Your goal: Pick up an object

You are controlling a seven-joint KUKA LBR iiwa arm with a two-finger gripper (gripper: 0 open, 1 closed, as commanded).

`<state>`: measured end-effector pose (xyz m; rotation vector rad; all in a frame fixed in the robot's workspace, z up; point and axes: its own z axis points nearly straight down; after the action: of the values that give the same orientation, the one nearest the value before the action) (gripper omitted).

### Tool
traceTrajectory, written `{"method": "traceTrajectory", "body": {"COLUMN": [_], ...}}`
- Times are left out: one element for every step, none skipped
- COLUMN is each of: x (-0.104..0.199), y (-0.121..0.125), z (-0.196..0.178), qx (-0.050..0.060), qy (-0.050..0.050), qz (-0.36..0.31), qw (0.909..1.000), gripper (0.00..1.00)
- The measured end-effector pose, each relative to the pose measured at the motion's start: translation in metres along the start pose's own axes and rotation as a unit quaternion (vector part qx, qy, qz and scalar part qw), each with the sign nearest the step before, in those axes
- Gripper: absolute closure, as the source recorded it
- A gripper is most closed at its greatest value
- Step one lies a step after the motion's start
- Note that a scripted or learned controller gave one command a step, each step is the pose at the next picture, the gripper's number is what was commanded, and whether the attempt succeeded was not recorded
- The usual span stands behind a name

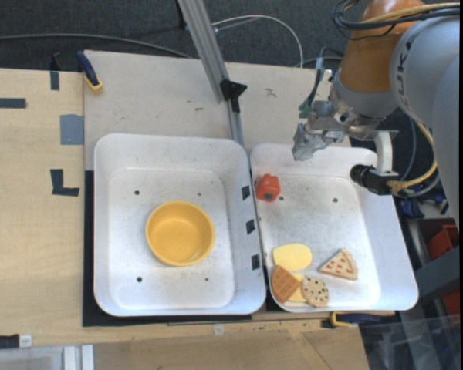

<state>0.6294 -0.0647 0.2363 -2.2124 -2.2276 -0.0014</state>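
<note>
Tabletop (pixel 31 206): pale wood, with dark tape marks along its left part.
Left bin (pixel 108 284): white and shallow, holding a yellow bowl (pixel 180 233) upright near its middle.
Right bin (pixel 386 260): white, touching the left bin along their shared edge.
Red pepper toy (pixel 268 187): lies in the right bin's upper-left corner, close to the shared edge.
Front cluster: a yellow oval piece (pixel 292 257), a waffle-like piece (pixel 285 284), a chocolate-chip cookie (pixel 315 290) and a pizza slice (pixel 339 266) sit close together near the right bin's front edge.
Claw (pixel 305 146): hangs above the right bin's back rim, up and right of the pepper, holding nothing; how far apart its fingers stand cannot be told.
Arm (pixel 378 45): grey with an orange band, reaching in from the right.
</note>
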Motion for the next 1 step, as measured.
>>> {"method": "traceTrajectory", "body": {"x": [0.0534], "y": [-0.0172], "z": [-0.0078], "qx": [0.001], "qy": [0.0], "qz": [0.0], "qw": [1.0], "gripper": [1.0]}}
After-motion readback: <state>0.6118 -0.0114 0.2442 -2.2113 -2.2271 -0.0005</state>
